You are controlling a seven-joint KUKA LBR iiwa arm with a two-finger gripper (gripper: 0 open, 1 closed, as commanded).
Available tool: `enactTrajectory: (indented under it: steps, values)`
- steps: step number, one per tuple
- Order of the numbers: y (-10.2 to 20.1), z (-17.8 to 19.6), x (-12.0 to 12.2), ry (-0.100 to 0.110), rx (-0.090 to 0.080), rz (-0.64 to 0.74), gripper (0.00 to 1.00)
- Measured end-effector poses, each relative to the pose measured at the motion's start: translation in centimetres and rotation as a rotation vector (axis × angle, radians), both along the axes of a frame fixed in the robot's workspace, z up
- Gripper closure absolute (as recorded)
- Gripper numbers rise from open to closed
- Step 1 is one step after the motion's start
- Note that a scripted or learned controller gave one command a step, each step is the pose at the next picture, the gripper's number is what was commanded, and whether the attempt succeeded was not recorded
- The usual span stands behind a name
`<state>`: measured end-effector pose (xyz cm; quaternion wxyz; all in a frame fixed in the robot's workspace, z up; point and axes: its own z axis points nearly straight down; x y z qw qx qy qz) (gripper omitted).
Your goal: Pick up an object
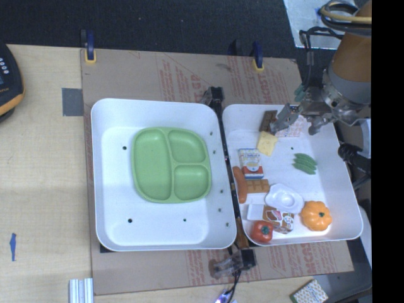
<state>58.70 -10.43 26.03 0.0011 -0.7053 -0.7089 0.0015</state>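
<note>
the arm (350,55) comes in from three o'clock, grey, its wrist hanging over the far end of the right bin (344,169). the gripper (297,120) sits low near the bin's twelve o'clock edge, metal fingers splayed out to either side; nothing shows between them, and how wide they stand i cannot tell from here.

just at the gripper's eight o'clock lies a pale yellow cheese wedge (267,144), with a dark brown bar (268,120) touching it at its twelve o'clock side. at six o'clock from the cheese is a small carton with a red and blue label (250,161). below that, a sausage (239,183) lies along the bin's nine o'clock wall, beside a brown waffle-like block (256,186). a green pea pod (305,163) rests alone toward three o'clock, apart from the rest.

toward the bin's six o'clock end there is a fried egg (284,199), an orange pumpkin (315,216) at its four o'clock, a red tomato (262,232) in the near corner, and a small printed packet (281,219) between tomato and pumpkin.

the left bin (107,169) holds a green divided plate (171,164), three compartments, lying flat near its middle.
</note>
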Motion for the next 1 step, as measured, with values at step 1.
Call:
enactTrajectory:
  steps: [1]
  values:
    - [-5.68, -8.74, 5.65, 0.003, -0.004, -0.003, 0.0]
